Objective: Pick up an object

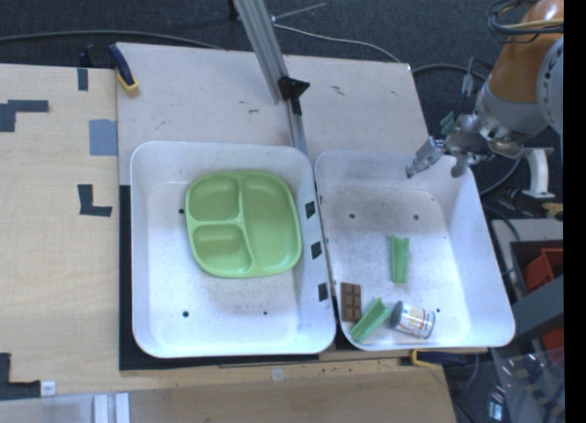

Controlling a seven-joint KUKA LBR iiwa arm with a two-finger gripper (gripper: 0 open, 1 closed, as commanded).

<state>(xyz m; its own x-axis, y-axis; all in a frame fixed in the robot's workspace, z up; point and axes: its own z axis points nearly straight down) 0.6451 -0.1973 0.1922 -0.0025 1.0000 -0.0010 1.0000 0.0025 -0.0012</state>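
My gripper [438,161] hangs over the far right rim of the right bin [481,229], with its two fingers spread apart and nothing between them. Well below it in that bin lie a small green stick [399,259], a brown chocolate-like block [352,301], a green wedge-shaped piece [369,320] and a small silver can [413,320] on its side. The last three cluster near the bin's front edge.
The left bin [156,229] holds a green divided plate [244,223]. A grey pole [261,27] slants down to the bins' shared far corner. Cables lie on the dark floor at right.
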